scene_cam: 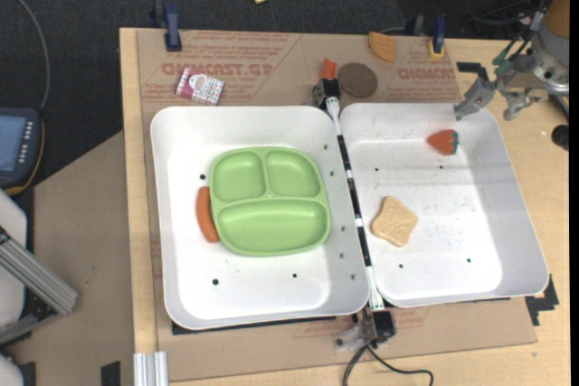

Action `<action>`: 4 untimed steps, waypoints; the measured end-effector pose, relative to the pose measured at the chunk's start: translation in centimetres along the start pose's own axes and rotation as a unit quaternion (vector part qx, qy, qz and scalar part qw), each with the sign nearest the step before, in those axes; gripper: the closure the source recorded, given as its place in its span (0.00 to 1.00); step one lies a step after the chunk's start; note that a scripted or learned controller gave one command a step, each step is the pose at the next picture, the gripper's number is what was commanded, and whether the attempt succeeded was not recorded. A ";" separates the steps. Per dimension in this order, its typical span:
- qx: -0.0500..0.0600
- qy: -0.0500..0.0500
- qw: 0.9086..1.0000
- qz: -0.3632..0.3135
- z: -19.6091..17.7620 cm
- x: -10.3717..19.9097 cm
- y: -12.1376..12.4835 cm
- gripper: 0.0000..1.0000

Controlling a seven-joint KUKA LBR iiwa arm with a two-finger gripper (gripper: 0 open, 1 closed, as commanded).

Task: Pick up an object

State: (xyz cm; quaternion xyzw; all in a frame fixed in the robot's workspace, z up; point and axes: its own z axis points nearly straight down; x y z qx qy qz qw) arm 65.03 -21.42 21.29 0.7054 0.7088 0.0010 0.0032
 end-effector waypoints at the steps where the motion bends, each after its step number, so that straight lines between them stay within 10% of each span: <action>1: 0.010 0.012 1.000 0.001 13.1 0.1 1.6 0.00; 2: 0.010 0.011 1.000 0.000 12.9 0.0 1.5 0.00; 3: 0.004 0.003 1.000 0.001 11.8 -0.7 1.6 1.00; 4: 0.005 0.004 1.000 -0.001 12.2 7.9 -1.3 1.00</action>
